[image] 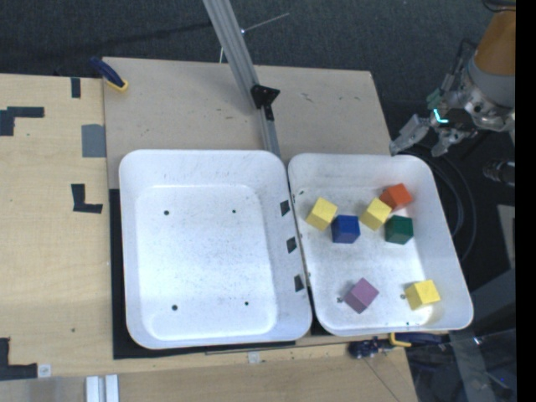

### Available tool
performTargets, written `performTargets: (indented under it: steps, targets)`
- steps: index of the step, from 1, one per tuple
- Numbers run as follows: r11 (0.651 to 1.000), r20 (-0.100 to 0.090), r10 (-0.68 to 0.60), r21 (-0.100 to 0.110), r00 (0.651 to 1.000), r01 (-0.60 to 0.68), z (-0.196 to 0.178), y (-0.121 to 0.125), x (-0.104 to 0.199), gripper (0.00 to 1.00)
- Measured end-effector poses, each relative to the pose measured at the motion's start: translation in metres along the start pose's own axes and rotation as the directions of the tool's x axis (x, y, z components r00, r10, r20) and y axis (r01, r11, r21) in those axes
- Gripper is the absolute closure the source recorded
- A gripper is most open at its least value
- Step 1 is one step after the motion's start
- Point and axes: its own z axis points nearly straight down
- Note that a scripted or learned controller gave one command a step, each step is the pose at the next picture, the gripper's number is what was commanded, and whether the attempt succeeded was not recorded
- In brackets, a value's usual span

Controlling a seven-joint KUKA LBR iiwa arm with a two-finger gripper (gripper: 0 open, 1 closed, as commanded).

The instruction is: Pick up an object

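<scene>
pincer (427, 136) spread open, holding nothing, above right bin's (448, 249) far corner, orange cube (397, 196) sitting skewed

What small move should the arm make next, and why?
Probably swing the gripper inward and down over the right bin, toward the orange block, the nearest one. The gripper hangs off the bin's upper right corner, outside its rim, with nothing between its fingers, while all the blocks lie inside the bin. The orange block touches a yellow block, so aim with care.
</scene>
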Motion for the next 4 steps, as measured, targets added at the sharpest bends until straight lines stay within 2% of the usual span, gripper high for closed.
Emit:
performTargets:
  steps: [1,2,3,4]
  targets:
    - [1.000,0.003,-0.001,-0.004,1.000,0.001,-0.003,0.001,0.000,0.00]
    - [1.000,0.002,0.000,0.001,1.000,0.000,0.049,-0.005,-0.008,0.00]
    - [1.000,0.001,-0.002,0.001,1.000,0.002,0.104,0.003,-0.004,0.00]
    - [1.000,0.010,-0.001,-0.011,1.000,0.001,0.147,0.000,0.001,0.00]
